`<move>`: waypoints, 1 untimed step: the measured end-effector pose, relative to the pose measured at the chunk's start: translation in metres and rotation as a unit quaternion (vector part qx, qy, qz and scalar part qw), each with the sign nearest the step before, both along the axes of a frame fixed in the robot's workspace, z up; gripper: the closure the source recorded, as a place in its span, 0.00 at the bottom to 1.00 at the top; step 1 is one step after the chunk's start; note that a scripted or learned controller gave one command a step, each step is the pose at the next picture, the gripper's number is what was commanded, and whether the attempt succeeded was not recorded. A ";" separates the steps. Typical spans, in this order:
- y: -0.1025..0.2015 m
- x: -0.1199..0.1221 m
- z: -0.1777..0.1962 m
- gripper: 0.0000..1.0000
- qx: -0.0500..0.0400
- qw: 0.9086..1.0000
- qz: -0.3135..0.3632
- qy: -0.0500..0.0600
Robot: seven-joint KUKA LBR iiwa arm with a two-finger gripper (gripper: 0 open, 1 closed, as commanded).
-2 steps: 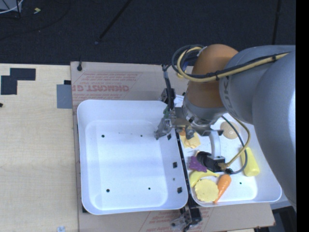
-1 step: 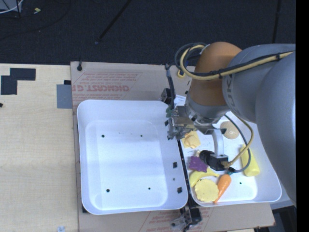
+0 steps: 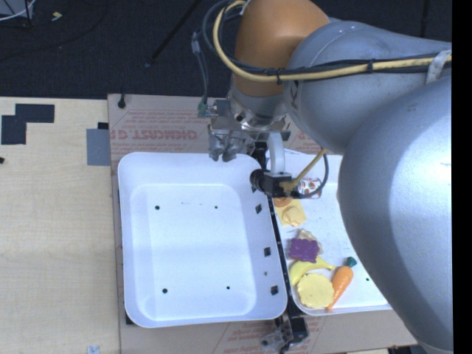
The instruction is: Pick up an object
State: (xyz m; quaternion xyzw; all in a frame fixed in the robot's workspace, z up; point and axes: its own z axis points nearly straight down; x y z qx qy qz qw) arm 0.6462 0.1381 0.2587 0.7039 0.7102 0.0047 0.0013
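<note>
Two white bins sit side by side on the bench. The left bin (image 3: 193, 251) has nothing lying on its floor apart from a few small dark dots. The right bin (image 3: 360, 290) is half hidden under the big grey arm (image 3: 391, 153), which comes in from the right and fills that whole side.

In the visible strip of the right bin I count about six toy items. Nearest the dividing rims, toward the far end, is a pale yellow lump (image 3: 292, 214). Just beside it, further back, is a small white piece with red and dark marks (image 3: 311, 187). Nearer to me lies a purple piece (image 3: 303, 250), resting on something tan I cannot make out. Below that a banana (image 3: 299, 270) touches a round yellow disc (image 3: 316, 291), and a carrot (image 3: 340, 282) with a green tip leans against the disc's right side.

The gripper (image 3: 228, 150) hangs over the far edge of the left bin, at its right-hand corner, with the orange band (image 3: 273, 32) bulging above it. From here its tips are a dark cluster of metal and I cannot tell how far apart they stand, nor see anything between them. A black bracket (image 3: 265, 181) juts down beside it over the seam between the bins, close to the yellow lump.
</note>
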 end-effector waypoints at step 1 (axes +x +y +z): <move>0.071 -0.011 0.182 1.00 0.001 1.000 -0.001 -0.003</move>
